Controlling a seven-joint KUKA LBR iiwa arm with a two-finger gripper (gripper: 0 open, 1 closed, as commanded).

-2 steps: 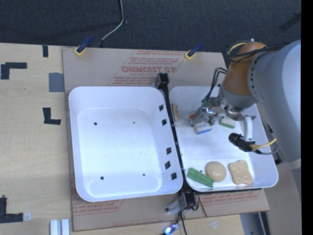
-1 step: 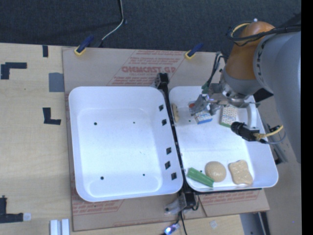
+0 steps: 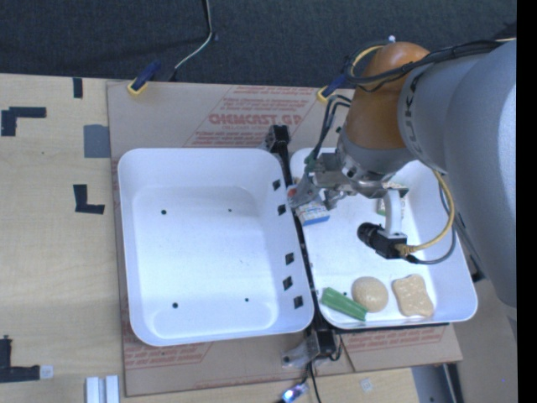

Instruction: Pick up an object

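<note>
Along right bin's (image 3: 457, 313) front: green stick (image 3: 345, 304); round dough-like lump (image 3: 369, 292)

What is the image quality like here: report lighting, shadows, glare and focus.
Camera view: even, soft overhead light; the left bin reads bright white with only faint shading along its walls and no hard glare. The arm looms large and soft-edged near the lens. The gripper area is small and slightly blurred; the green object and two tan objects stay reasonably sharp.

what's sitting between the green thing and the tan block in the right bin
A round, pale ball lies between the green thing and the tan block, seen in the camera view.
</note>
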